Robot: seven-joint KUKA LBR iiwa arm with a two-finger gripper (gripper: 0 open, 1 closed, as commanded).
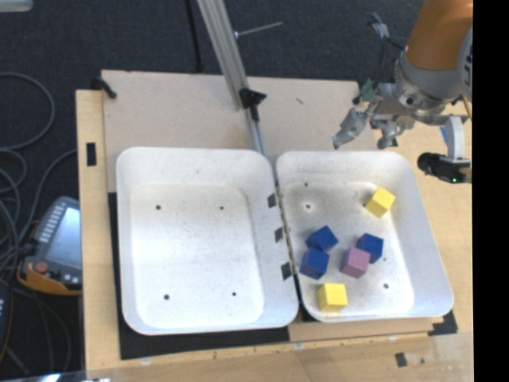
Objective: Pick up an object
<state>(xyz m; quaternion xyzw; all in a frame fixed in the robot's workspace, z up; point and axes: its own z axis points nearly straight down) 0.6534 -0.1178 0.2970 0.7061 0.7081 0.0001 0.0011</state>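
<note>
Our tool (pixel 367 131) hangs over the back rim of the right bin (pixel 425 237), at the bench's far edge; its two fingers look spread apart with nothing between them. We judge this to be the approach step: nothing is grasped, and the tool is well above and behind the blocks. Nearest to it lies a yellow block (pixel 379 201), near the bin's back right corner and apart from the others. Further out sit a blue block (pixel 322 238), a second blue block (pixel 315 263) touching it, a third blue block (pixel 370 246), a purple block (pixel 355 262) just beside that, and another yellow block (pixel 332 295) at the front. Next we should travel forward, descend and straddle one block. Being cubes, they have no long axis; the near yellow one sits turned, corner toward us. The left bin (pixel 131 237) stands alongside.
</note>
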